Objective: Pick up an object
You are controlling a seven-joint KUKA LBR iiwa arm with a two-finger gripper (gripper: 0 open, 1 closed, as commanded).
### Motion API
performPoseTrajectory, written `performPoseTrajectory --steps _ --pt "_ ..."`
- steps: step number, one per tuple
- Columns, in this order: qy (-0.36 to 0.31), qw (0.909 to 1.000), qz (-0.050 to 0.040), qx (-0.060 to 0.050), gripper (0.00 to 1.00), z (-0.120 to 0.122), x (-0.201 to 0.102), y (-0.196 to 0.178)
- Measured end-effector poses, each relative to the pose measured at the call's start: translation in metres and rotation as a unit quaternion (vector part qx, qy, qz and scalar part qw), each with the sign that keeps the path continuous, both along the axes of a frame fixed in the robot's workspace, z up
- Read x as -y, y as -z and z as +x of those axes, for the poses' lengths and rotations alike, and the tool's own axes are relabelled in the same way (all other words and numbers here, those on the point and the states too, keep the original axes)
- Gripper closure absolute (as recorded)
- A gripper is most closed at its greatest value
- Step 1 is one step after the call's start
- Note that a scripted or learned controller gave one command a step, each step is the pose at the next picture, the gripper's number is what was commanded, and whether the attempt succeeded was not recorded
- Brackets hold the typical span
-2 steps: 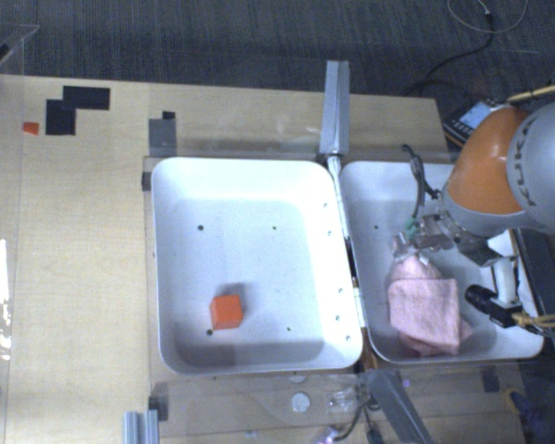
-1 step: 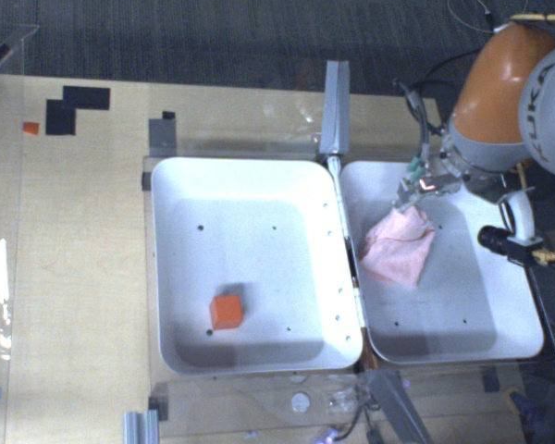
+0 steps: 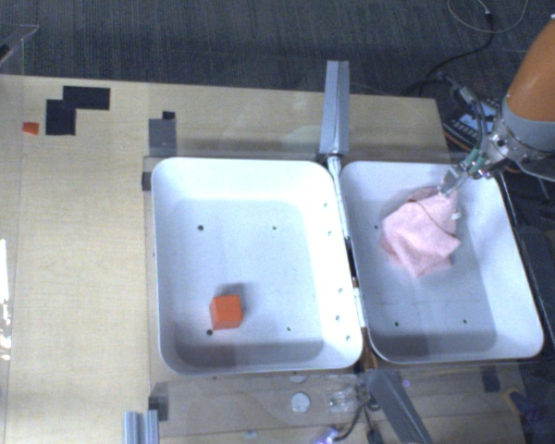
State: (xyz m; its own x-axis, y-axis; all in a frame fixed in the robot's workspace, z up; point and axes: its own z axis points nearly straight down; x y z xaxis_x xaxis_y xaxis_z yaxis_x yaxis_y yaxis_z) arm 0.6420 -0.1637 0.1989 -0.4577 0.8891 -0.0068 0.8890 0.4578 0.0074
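Arm: grey body with an orange band (image 3: 544,67), entering at the upper right of the frame, above the far right corner of the right bin.
Tool (image 3: 455,188): thin fingers slanting down and left from the wrist, tips at the upper right edge of the pink cloth; whether they are spread, closed or gripping the fabric cannot be told.
Pink cloth (image 3: 420,236): crumpled heap in the upper middle of the right bin, resting on the bin floor, its top right corner meeting the tool tips.
Right bin (image 3: 444,336): shallow, white, on the right half of the bench, touching the left bin along a shared middle edge.
Orange block (image 3: 227,312): small cube in the lower left part of the left bin, lying flat, well apart from the tool.
Left bin (image 3: 250,202): shallow, white, centre of the frame.
Bench (image 3: 74,266): pale wood surface, with 1 black L-shaped mark (image 3: 74,106) and 1 small orange square (image 3: 30,129) in the upper left of the frame.
Grey bar (image 3: 334,109): upright strip above the seam between the 2 bins.
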Motion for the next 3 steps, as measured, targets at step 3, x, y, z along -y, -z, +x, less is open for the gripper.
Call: performPoseTrajectory --steps 3 --pt "-0.153 0.9881 -0.0042 0.005 0.00 0.006 0.040 0.103"
